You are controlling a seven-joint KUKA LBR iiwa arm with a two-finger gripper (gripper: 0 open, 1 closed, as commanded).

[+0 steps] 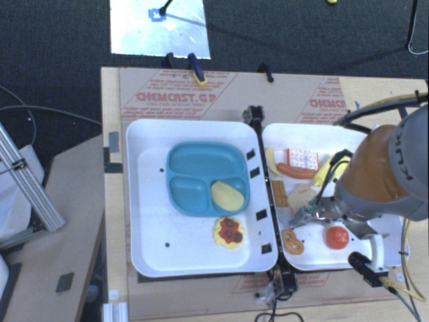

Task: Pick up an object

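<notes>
We see a smooth blue plastic tray with compartments (pixel 201 176) in the left shallow white bin (pixel 144 200), a glossy yellow oval piece (pixel 228 194) in its lower right compartment and a small round toy pizza (pixel 229 232) just below it. The right shallow white bin (pixel 295 134) holds a round red tomato (pixel 336 237), a brown pretzel (pixel 292 241), a sausage (pixel 296 172) and a checked red-white box (pixel 303 158). The grey metal gripper (pixel 312 213) hangs over this bin near the pretzel, but we cannot tell its opening; the bench is brown printed cardboard (pixel 174 96) over dark carpet (pixel 53 39).

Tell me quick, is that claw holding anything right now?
Gripper: low over the right bin, near the tomato; grip cannot be told.
</notes>
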